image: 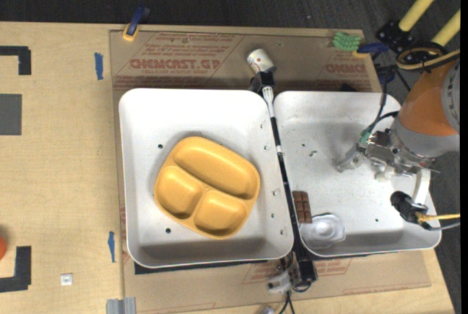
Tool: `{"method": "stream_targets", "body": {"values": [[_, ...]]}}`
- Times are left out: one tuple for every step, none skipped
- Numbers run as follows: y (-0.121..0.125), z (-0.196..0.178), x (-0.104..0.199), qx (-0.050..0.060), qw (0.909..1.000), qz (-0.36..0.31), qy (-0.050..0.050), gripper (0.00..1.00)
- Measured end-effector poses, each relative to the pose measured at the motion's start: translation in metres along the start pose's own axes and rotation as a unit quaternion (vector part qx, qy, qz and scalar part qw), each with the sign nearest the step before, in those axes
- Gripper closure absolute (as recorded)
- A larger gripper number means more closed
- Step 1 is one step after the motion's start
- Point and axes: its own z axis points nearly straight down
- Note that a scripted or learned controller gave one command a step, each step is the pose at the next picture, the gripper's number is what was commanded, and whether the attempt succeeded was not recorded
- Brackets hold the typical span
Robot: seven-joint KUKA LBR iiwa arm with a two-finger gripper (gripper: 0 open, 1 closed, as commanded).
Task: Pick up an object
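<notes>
A yellow three-compartment plate (pixel 208 186), glossy and rounded, lies upside down in the left bin (pixel 146 115). The gripper (pixel 349 159) hangs over the right bin (pixel 322 115), well apart from the plate, its finger spread unclear.

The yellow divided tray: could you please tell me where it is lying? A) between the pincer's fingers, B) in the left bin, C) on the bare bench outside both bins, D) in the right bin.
B: the yellow divided tray rests on the floor of the left bin, while the pincer is over the right bin.
</notes>
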Motion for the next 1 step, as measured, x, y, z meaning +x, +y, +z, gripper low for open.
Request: {"method": "stream_targets", "body": {"values": [[0.0595, 0.0, 0.0081, 0.0, 0.984, -0.178, 0.0, 0.0]]}}
